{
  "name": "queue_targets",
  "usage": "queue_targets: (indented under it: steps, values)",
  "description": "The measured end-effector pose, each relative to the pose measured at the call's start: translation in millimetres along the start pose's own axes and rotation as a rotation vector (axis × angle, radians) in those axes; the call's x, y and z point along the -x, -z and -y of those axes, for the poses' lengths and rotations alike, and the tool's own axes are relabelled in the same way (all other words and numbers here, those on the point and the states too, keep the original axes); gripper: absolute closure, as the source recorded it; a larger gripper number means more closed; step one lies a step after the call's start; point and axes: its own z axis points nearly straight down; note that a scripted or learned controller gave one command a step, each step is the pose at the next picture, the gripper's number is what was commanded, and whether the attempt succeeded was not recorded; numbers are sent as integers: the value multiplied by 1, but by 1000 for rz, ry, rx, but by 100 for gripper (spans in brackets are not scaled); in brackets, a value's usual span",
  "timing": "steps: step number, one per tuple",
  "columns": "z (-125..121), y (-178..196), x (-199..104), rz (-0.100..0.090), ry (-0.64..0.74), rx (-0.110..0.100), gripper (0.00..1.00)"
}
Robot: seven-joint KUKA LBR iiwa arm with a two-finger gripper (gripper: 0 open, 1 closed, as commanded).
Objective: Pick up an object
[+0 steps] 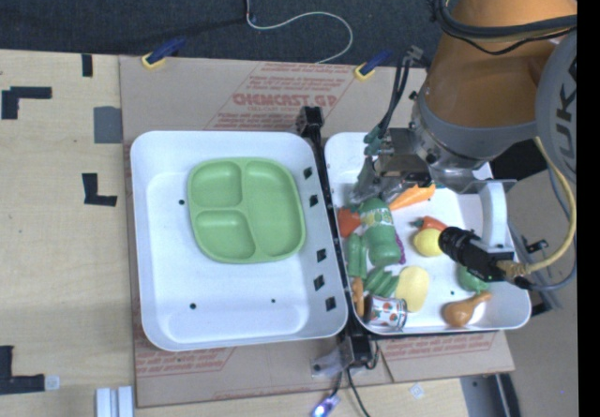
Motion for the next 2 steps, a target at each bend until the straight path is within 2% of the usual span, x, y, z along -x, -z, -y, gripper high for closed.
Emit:
queue_targets:
  steps: [1, 2]
  values:
    - [0, 45, -62, 0, 4, -7, 100]
    - [0, 52, -58, 5, -2, -13, 100]
